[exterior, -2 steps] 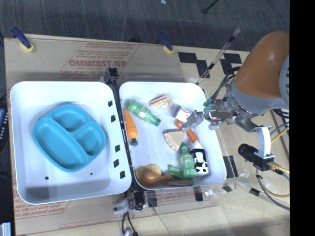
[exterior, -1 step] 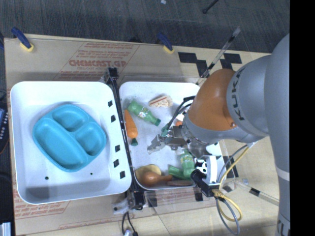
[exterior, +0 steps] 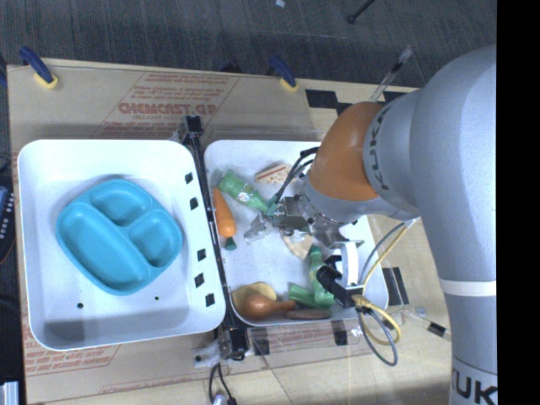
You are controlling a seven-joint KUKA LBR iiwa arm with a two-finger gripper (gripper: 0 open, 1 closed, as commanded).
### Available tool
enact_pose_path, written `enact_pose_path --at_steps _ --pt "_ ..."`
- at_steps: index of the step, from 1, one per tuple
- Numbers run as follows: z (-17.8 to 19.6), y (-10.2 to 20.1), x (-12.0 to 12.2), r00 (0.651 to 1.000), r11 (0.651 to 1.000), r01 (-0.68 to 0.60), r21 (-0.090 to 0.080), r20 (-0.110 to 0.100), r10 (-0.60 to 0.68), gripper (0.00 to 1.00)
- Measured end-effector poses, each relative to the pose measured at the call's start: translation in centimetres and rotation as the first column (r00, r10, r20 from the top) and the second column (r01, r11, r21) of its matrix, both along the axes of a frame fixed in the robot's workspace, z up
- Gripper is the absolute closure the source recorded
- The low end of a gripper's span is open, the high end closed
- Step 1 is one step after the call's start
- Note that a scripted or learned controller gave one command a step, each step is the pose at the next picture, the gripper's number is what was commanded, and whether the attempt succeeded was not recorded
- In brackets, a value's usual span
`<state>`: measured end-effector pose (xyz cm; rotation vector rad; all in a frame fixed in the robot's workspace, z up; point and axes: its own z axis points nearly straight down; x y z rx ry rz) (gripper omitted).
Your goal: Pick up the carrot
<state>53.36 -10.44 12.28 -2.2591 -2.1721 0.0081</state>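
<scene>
The carrot is a short orange piece with a green end. It lies lengthwise along the left wall of the right bin. My gripper hangs low over the middle of that bin, a little to the carrot's right and apart from it. Its fingers stand open with nothing between them. The grey arm with its orange band covers the bin's right side.
Around the gripper lie a green bottle-shaped item, a tan slice, a beige piece, a green toy, a yellow-brown fruit and a brown sausage. The left bin holds a blue divided plate.
</scene>
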Motion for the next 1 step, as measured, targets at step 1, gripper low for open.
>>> enact_pose_path --at_steps 1 --pt "-3.14 0.33 3.91 0.987 0.987 0.164 -0.004 0.004 -0.164 0.00"
